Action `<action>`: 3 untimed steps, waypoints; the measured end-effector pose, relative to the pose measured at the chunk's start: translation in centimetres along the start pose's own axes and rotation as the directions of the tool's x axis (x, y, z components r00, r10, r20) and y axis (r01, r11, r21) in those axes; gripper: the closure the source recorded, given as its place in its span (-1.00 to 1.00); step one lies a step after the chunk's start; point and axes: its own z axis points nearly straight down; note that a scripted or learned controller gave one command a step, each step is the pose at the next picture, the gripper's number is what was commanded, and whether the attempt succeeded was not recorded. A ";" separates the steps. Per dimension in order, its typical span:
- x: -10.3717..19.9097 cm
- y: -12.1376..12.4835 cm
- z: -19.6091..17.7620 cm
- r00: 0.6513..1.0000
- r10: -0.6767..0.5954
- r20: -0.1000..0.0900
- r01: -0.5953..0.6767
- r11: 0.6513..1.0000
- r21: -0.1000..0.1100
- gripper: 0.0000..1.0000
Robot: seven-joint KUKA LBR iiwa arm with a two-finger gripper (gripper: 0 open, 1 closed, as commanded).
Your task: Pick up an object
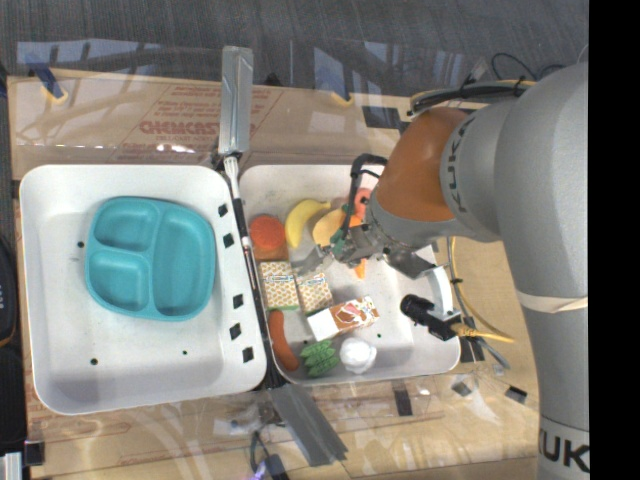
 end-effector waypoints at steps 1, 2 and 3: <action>0.4 6.7 2.2 1.000 -0.029 0.001 0.029 1.000 -0.009 -1.00; 0.5 6.7 1.3 0.999 -0.032 -0.001 0.032 0.999 -0.003 1.00; 5.3 3.7 -9.0 1.000 0.016 0.000 -0.016 1.000 -0.005 1.00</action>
